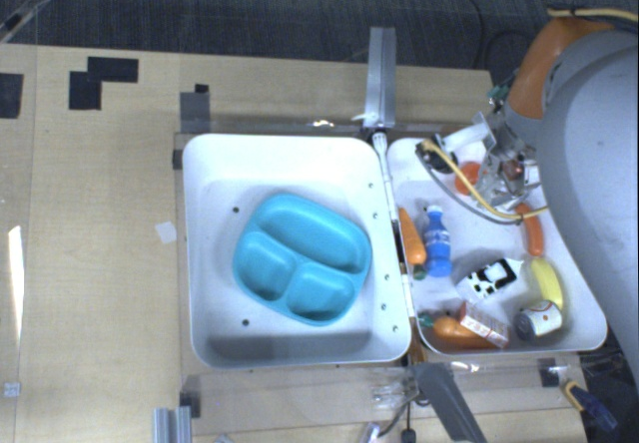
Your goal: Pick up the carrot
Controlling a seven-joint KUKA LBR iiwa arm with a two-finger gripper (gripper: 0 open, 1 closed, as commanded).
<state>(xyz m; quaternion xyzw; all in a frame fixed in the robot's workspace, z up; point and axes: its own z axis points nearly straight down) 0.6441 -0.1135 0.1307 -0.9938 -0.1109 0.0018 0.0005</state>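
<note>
I am viewing the bench from above; the gripper (499,172) is hovering over the upper part of the right bin (589,326), near its far wall, with cables looping around it; I cannot tell from here how it is set or whether it has hold of anything. The carrot (411,237) is lying against the left wall of the same bin, just beside the divider between the bins, touching or nearly touching a blue bottle (436,241); its long axis is running roughly up and down the view, along the wall. From the gripper the carrot is lying to the view's left and lower; I am judging that the coming move calls for travel that way, then a descent with the closing line set across the carrot's axis; the wall and bottle are crowding both flanks. The left bin (200,231) is holding a blue tray (300,256).
</note>
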